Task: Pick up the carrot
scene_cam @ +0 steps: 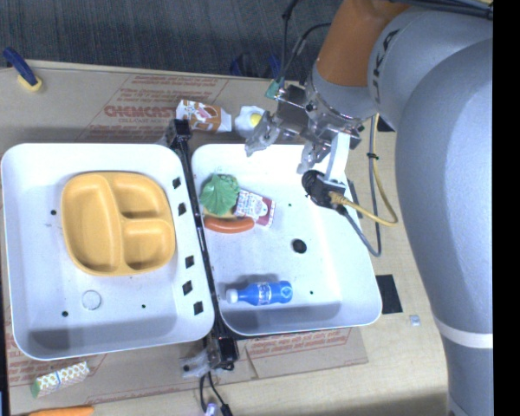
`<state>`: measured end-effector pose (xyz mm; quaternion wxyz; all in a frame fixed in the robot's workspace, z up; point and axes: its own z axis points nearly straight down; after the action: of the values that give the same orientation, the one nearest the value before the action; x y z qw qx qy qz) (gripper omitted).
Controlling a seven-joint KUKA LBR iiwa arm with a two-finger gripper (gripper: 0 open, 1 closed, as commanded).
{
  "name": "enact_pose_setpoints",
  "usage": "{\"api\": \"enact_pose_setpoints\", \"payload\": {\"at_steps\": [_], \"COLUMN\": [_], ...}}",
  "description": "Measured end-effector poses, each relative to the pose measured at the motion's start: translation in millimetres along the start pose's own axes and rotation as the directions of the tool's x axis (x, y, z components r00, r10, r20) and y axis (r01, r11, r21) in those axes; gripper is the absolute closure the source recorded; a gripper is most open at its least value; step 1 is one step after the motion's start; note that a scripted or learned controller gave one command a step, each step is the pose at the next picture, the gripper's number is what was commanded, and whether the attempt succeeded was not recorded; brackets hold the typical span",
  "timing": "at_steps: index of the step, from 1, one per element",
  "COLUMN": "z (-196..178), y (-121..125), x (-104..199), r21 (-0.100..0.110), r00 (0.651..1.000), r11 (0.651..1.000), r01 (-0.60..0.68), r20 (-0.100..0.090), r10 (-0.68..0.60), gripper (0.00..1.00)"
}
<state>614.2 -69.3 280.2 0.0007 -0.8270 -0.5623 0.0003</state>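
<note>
The carrot (230, 224) is a short orange piece lying flat in the right bin (347, 267), near its left wall. A green leafy vegetable (218, 192) and a red packet (255, 207) press against its far side. My gripper (284, 148) hangs over the far end of the right bin, above and to the right of the carrot and well apart from it. Its two fingers (257, 138) are spread open with nothing between them.
A blue bottle (262, 294) lies near the right bin's front wall, and a small dark spot (299, 247) marks its floor. The left bin (17, 232) holds a yellow divided plate (118, 222). A small carton (199, 113) and a yellow object (253, 118) sit behind the bins.
</note>
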Motion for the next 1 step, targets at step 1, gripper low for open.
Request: {"api": "enact_pose_setpoints", "payload": {"at_steps": [1], "z": [57.9], "y": [-80.9], "x": [20.5], "r21": [0.006], "r00": [1.0], "r11": [1.0], "r01": [-0.024], "r20": [0.002], "r10": [0.024], "gripper": [0.0]}}
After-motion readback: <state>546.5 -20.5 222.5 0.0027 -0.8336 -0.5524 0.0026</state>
